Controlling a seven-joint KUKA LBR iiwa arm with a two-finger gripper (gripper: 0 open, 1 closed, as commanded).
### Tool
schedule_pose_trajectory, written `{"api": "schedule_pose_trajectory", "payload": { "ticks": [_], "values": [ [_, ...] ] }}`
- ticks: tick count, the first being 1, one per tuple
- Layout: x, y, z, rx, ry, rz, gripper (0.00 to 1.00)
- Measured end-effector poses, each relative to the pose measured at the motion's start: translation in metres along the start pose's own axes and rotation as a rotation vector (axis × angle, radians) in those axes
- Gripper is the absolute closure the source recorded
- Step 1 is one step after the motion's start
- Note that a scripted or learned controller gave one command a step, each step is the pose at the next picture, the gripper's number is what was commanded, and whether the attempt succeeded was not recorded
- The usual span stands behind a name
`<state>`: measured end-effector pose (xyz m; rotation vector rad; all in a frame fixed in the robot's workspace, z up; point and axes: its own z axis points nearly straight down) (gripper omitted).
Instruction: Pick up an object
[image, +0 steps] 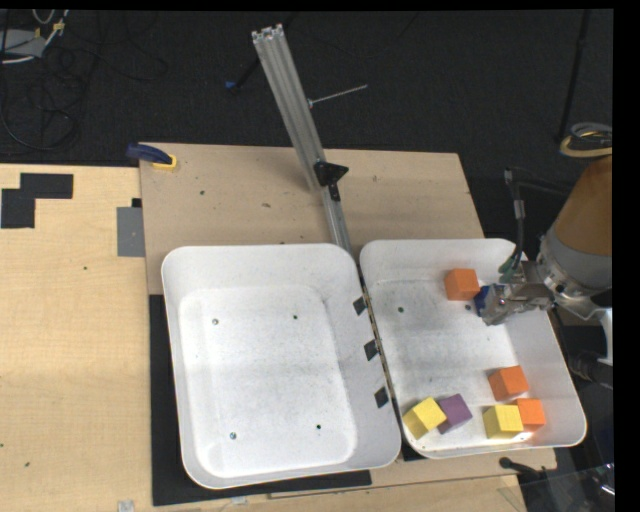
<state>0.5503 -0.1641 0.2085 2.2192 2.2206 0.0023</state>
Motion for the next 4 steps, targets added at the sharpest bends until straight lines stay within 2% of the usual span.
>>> {"api": "schedule_pose_trajectory", "payload": {
  "ticks": [1, 2, 3, 4],
  "values": [
    [0.049, 0.006, 0.007, 0.005, 0.003, -0.003, 1.0],
    [0.1, 0.016, -0.008, 0.004, 0.003, -0.004, 1.0],
    [0.152, 0.028, -0.002, 0.005, 0.003, -0.003, 1.0],
    [0.214, 0.034, -0.009, 0.004, 0.001, -0.003, 1.0]
  ]
}}
